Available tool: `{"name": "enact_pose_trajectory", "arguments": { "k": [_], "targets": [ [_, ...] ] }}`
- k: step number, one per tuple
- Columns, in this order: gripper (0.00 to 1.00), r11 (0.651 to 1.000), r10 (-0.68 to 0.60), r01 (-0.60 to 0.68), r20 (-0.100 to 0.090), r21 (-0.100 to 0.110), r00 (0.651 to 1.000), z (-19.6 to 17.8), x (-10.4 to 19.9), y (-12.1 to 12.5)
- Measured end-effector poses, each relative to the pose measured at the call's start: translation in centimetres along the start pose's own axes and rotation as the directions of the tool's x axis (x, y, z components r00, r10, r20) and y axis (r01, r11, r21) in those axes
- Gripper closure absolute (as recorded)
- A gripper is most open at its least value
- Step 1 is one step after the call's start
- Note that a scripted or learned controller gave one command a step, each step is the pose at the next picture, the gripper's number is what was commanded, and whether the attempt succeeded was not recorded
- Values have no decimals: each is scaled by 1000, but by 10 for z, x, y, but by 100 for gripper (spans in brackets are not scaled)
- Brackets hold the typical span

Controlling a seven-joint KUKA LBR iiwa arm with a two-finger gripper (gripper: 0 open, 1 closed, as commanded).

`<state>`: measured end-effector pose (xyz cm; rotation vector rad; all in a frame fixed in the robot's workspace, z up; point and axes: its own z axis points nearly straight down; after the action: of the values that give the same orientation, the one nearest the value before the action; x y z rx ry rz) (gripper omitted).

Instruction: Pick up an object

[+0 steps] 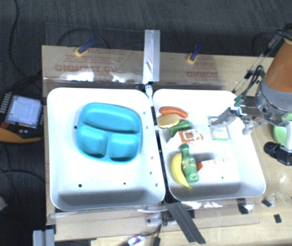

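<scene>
Toy food lies scattered in the right bin (248, 152), and any piece of it would serve the task. The likeliest target, judging by where the arm hangs, is the small flat packet (220, 132) with a pale green and white face, lying just beneath the gripper (223, 119) in the bin's upper right part. It looks thin and light; I judge it would slide on the smooth white floor and offer little edge to pinch, so a grasp across its short sides, pressed down firmly, seems the best hope.

Other pieces look easier. The green bottle (189, 167) lies on its side touching the yellow banana (177, 171) near the bin's front; both look like hard, light, rounded plastic, slick enough to squirt out unless taken across the middle. Further back sit an orange-red sausage (172, 110), a bun-like piece (168, 120) and a green vegetable (179, 128), crowded together by the dividing wall, with a small white and orange carton (191, 136) just beside them. A flat white card with red marks (213, 162) lies near the bottle.

The gripper's dark fingers point left over the packet; whether they are spread or closed I cannot tell, and nothing is seen between them. The left bin (64, 183) holds a blue compartment tray (108, 131).
</scene>
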<state>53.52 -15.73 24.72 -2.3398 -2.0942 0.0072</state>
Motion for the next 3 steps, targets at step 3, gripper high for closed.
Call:
{"name": "enact_pose_trajectory", "arguments": {
  "k": [3],
  "targets": [
    [0,1000,24,-24,-15,-13,1000,154,-41,77]
  ]
}}
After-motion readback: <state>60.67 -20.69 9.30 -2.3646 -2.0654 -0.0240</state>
